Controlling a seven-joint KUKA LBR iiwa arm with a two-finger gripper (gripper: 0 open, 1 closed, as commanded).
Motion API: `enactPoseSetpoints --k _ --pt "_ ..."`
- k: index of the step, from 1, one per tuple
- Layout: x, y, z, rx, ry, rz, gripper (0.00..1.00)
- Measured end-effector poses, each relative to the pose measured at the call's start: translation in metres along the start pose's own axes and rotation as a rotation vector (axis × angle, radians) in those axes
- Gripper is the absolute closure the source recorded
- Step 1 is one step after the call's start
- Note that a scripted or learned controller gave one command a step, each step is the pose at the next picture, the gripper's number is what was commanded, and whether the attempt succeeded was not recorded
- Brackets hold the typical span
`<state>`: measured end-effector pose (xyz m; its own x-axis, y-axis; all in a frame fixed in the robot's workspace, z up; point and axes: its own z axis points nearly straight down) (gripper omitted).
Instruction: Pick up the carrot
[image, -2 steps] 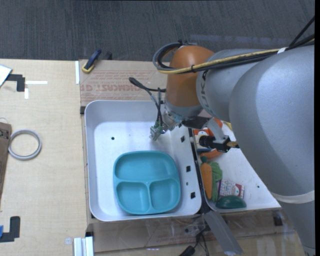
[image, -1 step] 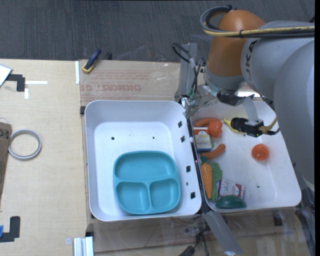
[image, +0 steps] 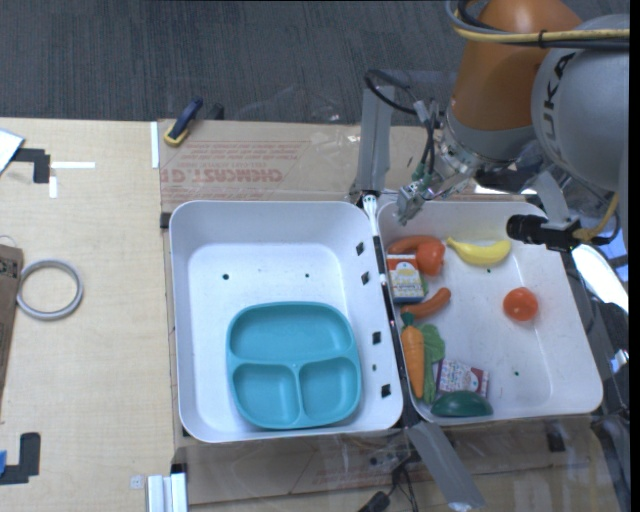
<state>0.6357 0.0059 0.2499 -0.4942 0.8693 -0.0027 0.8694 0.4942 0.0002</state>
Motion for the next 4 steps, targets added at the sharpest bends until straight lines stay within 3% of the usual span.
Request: enactPoseSetpoints --k 1,2,3,4 --pt "0.009 0.033 -0.061 -0.002 -0.001 -0.343 1.00" --pt "0.052 0.047 0.059 0.000 0.002 -0.571 1.00" --pt "0.107 0.079 0.152 -0.001 0.002 -0.566 1.00" --pt "-0.013 0.007 0.057 -0.002 -0.001 -0.360 1.00"
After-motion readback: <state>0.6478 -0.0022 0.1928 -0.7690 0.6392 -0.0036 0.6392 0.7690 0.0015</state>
